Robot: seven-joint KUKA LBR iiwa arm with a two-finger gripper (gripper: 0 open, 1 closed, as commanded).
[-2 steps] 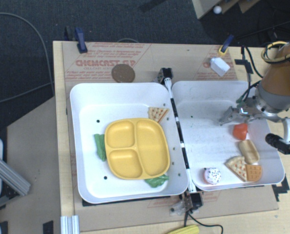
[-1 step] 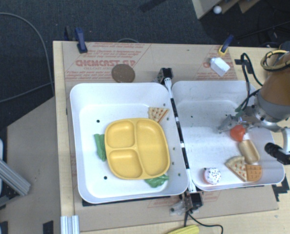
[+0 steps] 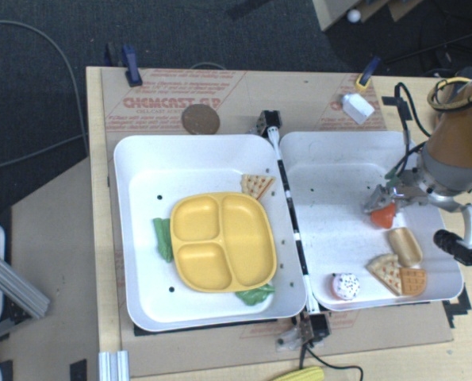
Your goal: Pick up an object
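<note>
Nearest the camera, at the front of the right bin (image 3: pixel 426 296), lie a white speckled ball (image 3: pixel 347 286), two waffle pieces (image 3: pixel 400 276) and a tan bread roll (image 3: pixel 405 245). Just behind the roll, the hand (image 3: pixel 381 202) sits low over a small red-orange object (image 3: pixel 384 215), the likely target of the pick; whether the hand is spread or pressed together cannot be told, since the wrist hides its lower part and the object partly overlaps it. The red-orange object rests on the bin floor in the right half of the right bin, close to the roll and well apart from the ball. The left bin (image 3: pixel 132 213) holds a yellow divided plate (image 3: pixel 221 241), with a green leaf-like item (image 3: pixel 163 239) at its left edge, another green piece (image 3: pixel 255 295) at its front edge and a waffle-patterned cracker (image 3: pixel 257 185) behind it. Risks, as judged from this arrangement: the object is small and apparently rounded, so a closure slightly off centre could squeeze it sideways and out of the grip; the neighbouring roll could be nudged or caught alongside the target; too shallow a descent could close on air above it. On the table (image 3: pixel 220 94) beyond the bins a brown disc (image 3: pixel 200 120) plays no part.
</note>
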